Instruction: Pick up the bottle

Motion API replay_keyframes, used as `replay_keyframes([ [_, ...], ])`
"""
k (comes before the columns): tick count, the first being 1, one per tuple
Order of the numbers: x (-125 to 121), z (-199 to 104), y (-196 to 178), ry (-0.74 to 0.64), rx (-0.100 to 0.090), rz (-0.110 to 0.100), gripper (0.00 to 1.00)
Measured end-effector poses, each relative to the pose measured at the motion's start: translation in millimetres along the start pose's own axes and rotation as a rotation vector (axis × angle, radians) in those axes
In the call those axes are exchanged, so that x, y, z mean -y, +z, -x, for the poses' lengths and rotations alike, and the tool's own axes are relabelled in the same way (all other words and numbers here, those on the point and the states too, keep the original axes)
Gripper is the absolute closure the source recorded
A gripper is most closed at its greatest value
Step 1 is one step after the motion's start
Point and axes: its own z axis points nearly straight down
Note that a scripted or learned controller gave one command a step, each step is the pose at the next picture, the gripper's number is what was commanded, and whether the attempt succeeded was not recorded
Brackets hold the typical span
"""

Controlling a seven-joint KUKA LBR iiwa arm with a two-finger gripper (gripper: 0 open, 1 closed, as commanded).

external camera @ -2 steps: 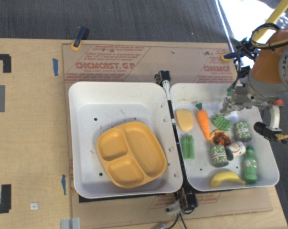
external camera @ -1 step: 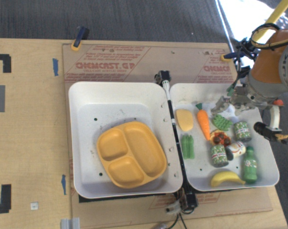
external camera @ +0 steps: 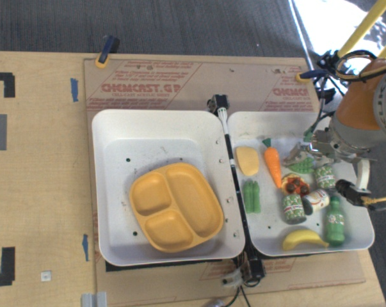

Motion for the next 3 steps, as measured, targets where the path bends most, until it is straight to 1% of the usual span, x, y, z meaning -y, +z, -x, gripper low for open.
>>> replay_keyframes([
  [1,-1.0,1.7,-11.2,0.002,0.004,0.004,1.0],
  [2,-32.2,17.3,-1.9,0.333,-0.016,-0.009,1.0],
  [3,40.5,24.7,-3.1,0.393,-0.01,0.002,1.0],
])
